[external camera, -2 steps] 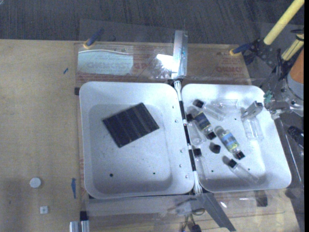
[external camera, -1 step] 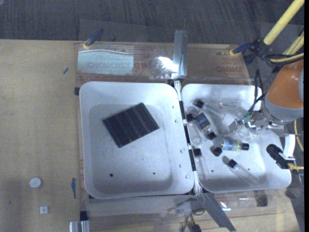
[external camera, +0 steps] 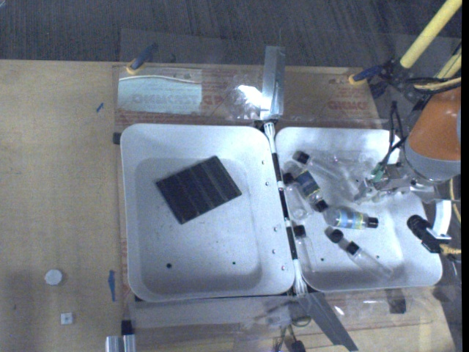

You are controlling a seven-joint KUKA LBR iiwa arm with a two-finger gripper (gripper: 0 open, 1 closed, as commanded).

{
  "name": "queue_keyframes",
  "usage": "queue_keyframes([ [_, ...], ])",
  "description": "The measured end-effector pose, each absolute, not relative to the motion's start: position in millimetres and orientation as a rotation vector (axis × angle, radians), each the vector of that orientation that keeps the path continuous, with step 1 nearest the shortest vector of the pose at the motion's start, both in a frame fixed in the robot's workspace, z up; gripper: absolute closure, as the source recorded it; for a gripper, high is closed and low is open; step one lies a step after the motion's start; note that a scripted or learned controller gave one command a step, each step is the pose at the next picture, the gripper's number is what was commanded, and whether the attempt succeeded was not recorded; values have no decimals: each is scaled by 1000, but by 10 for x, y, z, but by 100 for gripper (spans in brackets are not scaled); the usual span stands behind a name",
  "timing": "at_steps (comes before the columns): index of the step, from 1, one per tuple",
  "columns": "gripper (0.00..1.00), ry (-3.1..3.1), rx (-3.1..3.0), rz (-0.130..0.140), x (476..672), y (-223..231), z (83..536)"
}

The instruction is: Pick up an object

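Bottles lying scattered in right bin (external camera: 418,266), lower right of frame: clear ones with black caps, mostly on sides. Blue-labelled bottle (external camera: 353,220) lying at bin's middle, another bottle (external camera: 308,184) up-left of it near divider. Small vial (external camera: 346,243) sitting just below blue-labelled one. I'm seeing gripper (external camera: 381,183) hovering at bin's upper right part, over clear bottles; can't tell finger state, nothing visibly between them. Left bin (external camera: 139,196) holding dark ribbed rectangular pad (external camera: 198,189), lying flat, rotated.
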State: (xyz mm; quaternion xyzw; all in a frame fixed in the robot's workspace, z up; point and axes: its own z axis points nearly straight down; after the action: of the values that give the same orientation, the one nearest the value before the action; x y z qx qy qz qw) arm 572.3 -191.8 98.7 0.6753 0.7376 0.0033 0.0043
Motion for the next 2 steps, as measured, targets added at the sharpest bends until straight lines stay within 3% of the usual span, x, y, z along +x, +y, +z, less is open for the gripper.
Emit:
queue_keyframes([
  [1, 100, 2220, 2221, 1, 5682, -1440, 1594],
  [2, 100, 2301, 2136, 1, 5915, -1074, 2451],
])
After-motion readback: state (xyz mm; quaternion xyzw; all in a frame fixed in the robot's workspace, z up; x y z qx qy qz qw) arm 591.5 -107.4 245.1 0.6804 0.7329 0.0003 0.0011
